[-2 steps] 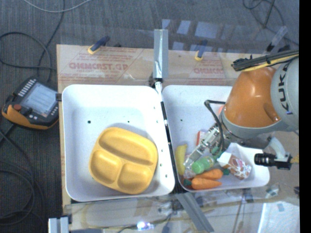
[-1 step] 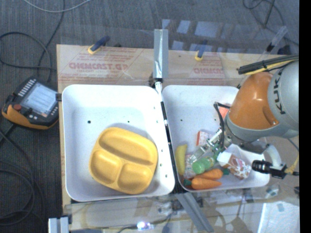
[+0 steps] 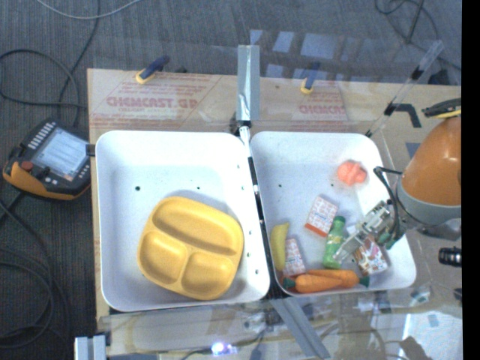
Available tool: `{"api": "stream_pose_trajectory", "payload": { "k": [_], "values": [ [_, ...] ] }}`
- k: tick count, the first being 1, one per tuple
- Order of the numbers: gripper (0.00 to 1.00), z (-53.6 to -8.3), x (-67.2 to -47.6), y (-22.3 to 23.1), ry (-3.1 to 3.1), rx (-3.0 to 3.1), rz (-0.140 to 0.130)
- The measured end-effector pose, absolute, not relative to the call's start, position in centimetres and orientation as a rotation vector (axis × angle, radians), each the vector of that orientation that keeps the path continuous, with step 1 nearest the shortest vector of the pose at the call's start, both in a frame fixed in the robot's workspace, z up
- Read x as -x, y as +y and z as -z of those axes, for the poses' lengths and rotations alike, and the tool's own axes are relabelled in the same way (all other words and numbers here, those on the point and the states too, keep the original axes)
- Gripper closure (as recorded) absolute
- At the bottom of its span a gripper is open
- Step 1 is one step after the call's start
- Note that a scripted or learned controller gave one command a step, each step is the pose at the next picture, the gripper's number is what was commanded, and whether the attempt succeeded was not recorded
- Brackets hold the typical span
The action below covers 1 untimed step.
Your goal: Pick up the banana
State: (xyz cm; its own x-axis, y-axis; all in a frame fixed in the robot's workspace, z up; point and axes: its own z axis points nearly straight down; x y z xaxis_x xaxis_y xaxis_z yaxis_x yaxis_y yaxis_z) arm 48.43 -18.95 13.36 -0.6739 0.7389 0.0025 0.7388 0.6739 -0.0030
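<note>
Bench is carrying two white bins; the left bin (image 3: 112, 201) is holding a yellow tray (image 3: 191, 246). In the right bin (image 3: 300, 152), the banana (image 3: 278, 244) is lying against the left wall, well left of the gripper (image 3: 365, 235), past the green bottle (image 3: 334, 242). Gripper is hovering low over clutter; whether its jaws are apart, I cannot tell. Nothing is being carried: the reach and grasp are both outstanding.
</note>
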Motion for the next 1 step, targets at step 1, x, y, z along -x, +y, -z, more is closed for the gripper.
{"api": "stream_pose_trajectory", "payload": {
  "k": [1],
  "values": [
    [0.00,-12.73,-48.56,-18.50,-2.785,1.449,0.003]
  ]
}}
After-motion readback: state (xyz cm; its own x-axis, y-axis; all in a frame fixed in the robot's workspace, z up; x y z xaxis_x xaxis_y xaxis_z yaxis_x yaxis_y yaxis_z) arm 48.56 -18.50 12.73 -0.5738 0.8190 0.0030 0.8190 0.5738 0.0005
